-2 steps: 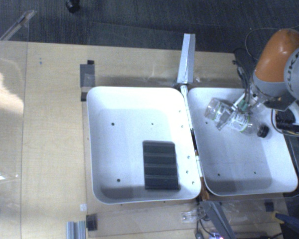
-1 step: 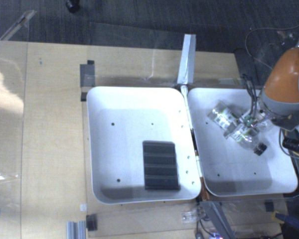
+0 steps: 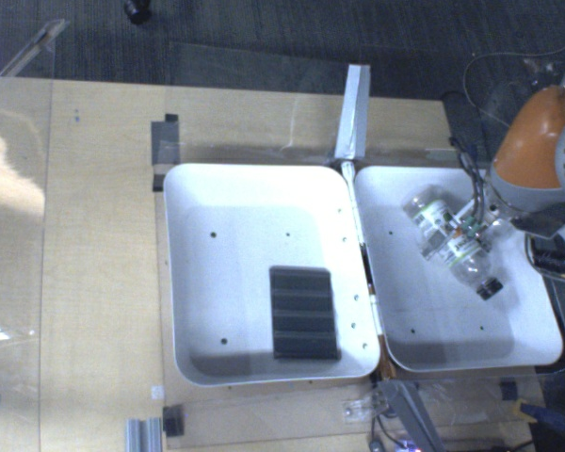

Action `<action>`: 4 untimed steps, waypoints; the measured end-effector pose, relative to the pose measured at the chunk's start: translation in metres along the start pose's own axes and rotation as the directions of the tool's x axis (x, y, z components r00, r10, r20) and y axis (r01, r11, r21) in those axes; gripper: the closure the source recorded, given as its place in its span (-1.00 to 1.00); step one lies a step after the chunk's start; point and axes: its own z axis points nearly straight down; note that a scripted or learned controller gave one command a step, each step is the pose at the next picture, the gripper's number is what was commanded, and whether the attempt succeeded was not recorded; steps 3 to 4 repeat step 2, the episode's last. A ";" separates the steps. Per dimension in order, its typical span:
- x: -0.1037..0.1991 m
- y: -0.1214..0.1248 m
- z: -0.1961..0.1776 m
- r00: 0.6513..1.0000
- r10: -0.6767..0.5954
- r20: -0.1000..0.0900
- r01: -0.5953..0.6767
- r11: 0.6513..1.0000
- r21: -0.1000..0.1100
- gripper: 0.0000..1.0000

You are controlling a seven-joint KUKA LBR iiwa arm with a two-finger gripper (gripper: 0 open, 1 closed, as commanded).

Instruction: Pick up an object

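Because it lay flat mid-floor of the left bin (image 3: 198, 252), lower centre of frame, the dark ribbed block (image 3: 304, 314) was open to grasping. The gripper (image 3: 463, 243) hovered over the right bin (image 3: 527, 342), its grip state unclear.

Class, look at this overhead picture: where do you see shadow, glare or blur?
In the camera view, soft shadow lies along the near inner wall of the left white bin beside the dark ribbed rectangular block; pale glare washes the wooden bench at left; the clear plastic bottle in the right white bin looks blurred.
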 end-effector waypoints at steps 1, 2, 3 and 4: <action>-0.030 0.034 0.004 0.998 -0.048 -0.043 0.049 0.998 0.036 -1.00; -0.029 0.036 -0.006 0.998 -0.050 -0.040 0.051 0.998 0.034 1.00; -0.029 0.036 -0.006 0.998 -0.050 -0.040 0.051 0.998 0.034 1.00; -0.029 0.036 -0.006 0.998 -0.050 -0.040 0.051 0.998 0.034 1.00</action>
